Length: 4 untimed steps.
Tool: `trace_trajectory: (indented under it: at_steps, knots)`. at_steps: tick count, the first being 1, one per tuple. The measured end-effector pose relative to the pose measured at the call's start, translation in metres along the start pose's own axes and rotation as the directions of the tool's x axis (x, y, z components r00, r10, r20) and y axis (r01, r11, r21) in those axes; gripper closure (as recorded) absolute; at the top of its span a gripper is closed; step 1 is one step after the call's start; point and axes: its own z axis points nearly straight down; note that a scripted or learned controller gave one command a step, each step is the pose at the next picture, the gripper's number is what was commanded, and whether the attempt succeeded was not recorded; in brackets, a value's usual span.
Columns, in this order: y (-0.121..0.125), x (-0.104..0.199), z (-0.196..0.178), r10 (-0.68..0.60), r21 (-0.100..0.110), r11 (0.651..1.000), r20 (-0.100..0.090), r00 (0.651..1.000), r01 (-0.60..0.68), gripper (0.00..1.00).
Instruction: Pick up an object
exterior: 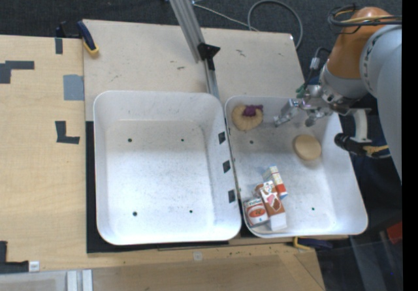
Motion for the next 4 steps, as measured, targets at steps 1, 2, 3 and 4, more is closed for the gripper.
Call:
trace_trajectory:
  at_steps: [1, 2, 3, 4]
  knots:
    - [0.0, 0.001, 0.044, -0.001, -0.004, 1.0, 0.002, 1.0, 0.001, 0.0]
    - [0.0, 0.002, 0.031, -0.002, -0.006, 1.0, 0.003, 1.0, 0.002, 1.0]
    - [-0.002, -0.005, -0.016, 0.001, -0.011, 1.0, 0.002, 1.0, -0.001, 1.0]
    - [0.0, -0.005, -0.066, 0.0, -0.012, 1.0, 0.002, 1.0, 0.0, 1.0]
